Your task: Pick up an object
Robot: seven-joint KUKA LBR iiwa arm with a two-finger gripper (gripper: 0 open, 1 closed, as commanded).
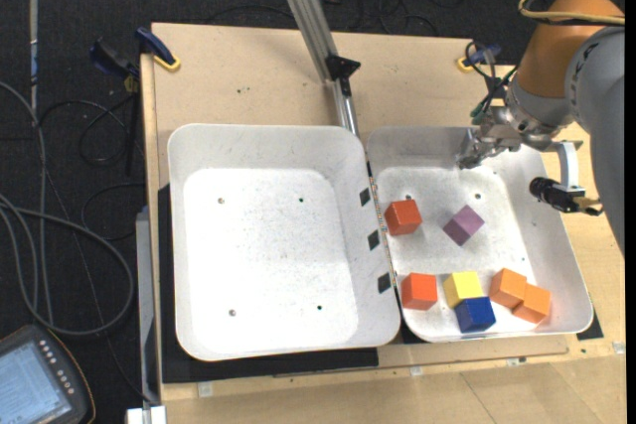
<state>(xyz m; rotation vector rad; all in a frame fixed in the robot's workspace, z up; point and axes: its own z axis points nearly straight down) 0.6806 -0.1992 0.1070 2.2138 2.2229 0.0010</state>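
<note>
The right bin [542,213] holds several small blocks: an orange-red cube [402,216] near its left wall, a purple cube [463,225] in the middle, and along the front an orange cube [419,291], a yellow cube [462,287], a blue cube [475,314] and two orange blocks [521,294]. My gripper [474,154] hangs over the bin's far edge, well behind the purple cube and apart from every block. Nothing shows between its fingers.
The left bin [189,213] lies beside the right one, with black clips along the shared wall. A slanted metal pole [303,0] crosses the bench from the top. Blue-and-yellow clamps [154,50] grip the bench's far corners. A tablet [35,382] sits at the lower left.
</note>
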